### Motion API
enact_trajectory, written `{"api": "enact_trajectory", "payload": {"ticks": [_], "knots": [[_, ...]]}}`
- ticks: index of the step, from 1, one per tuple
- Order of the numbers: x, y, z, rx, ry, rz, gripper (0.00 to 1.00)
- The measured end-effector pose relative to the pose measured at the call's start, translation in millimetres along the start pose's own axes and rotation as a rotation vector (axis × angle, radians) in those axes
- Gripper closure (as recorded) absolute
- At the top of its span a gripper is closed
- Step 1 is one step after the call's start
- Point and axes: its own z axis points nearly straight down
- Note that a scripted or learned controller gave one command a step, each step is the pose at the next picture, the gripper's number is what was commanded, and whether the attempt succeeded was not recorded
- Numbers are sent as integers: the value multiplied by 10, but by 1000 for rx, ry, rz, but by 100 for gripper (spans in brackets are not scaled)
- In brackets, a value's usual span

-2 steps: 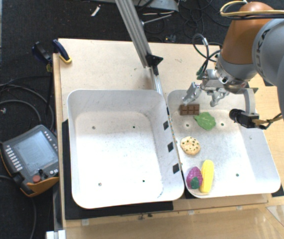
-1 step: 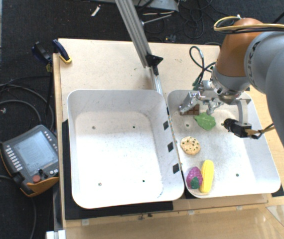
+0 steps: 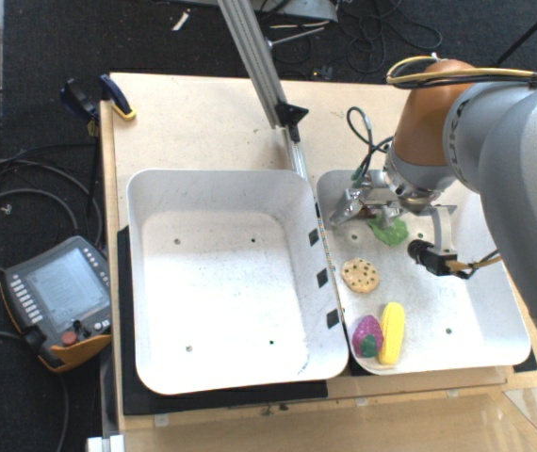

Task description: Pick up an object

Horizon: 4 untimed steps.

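Hovering low in the right white bin [image 3: 495, 337], the pincer [image 3: 370, 205] is meeting the green soft object [image 3: 391, 231]; its grip state cannot be judged.

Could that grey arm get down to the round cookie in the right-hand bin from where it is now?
Probably yes. The cookie lies flat on the bin floor with open space around it, apart from the yellow toy and pink toy below it. The gripper hangs just above it in the view, near a green object, nothing between.
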Motion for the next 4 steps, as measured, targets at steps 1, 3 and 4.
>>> {"api": "enact_trajectory", "payload": {"ticks": [1,3,4], "knots": [[-1,11,-127,-5,-1,1,100],[-56,21,-1039,-8,-2,-1,100],[-66,44,-1684,-10,-2,-3,100]]}}
